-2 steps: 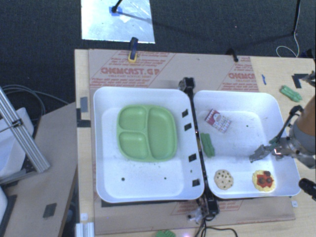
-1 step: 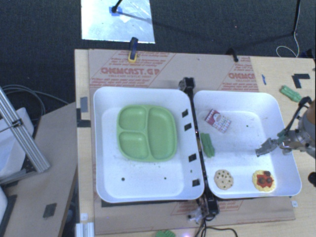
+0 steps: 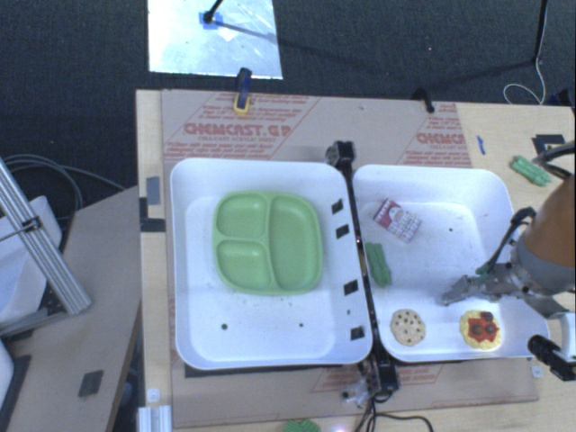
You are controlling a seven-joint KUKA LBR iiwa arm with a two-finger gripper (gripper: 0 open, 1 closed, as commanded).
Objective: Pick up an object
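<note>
Where the arm enters, fingers [image 3: 463, 288] splayed open, empty, above pizza toy [image 3: 481, 328].

Fixed overhead camera, slanted down, both bins [image 3: 270, 174]

Dark carpet [image 3: 72, 61] all around the wooden bench [image 3: 148, 133], a shiny metal sheet [image 3: 214, 25] lying beyond it, cables [image 3: 54, 169] trailing at left.

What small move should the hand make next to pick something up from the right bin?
Probably shift slightly toward the bin's near edge and descend. The hand hangs in the right bin with nothing between its fingers, and the pizza toy lies just beside it, closer than the cookie.
</note>
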